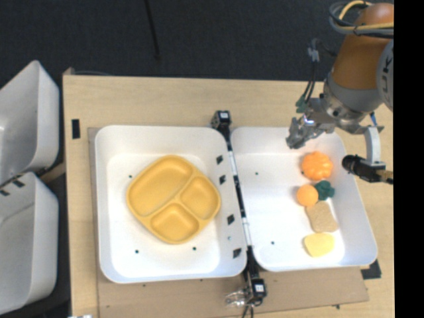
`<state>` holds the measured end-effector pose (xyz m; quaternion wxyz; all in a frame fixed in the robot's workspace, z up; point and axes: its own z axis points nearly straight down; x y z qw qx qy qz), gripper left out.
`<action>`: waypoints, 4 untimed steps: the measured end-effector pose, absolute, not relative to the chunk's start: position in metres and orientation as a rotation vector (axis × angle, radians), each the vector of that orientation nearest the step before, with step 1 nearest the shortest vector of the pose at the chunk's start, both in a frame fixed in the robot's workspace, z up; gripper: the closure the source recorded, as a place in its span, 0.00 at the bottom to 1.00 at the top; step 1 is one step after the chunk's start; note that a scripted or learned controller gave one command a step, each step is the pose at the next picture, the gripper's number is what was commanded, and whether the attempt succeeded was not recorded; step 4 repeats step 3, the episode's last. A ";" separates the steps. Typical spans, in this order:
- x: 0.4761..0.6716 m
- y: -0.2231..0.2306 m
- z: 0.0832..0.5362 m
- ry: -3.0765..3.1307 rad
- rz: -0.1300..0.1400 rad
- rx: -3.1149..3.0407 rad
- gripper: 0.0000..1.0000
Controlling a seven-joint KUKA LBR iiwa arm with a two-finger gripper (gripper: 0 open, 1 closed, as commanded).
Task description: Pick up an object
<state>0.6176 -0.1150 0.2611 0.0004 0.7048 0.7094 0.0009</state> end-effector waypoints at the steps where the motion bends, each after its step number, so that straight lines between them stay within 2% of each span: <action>1: 0.622 -0.060 0.249 2.228 0.001 2.215 1.00; 2: 0.621 -0.015 0.241 2.228 0.000 2.215 1.00; 3: 0.632 0.042 0.249 2.230 0.004 2.213 1.00; 4: 0.632 0.042 0.249 2.230 0.004 2.213 1.00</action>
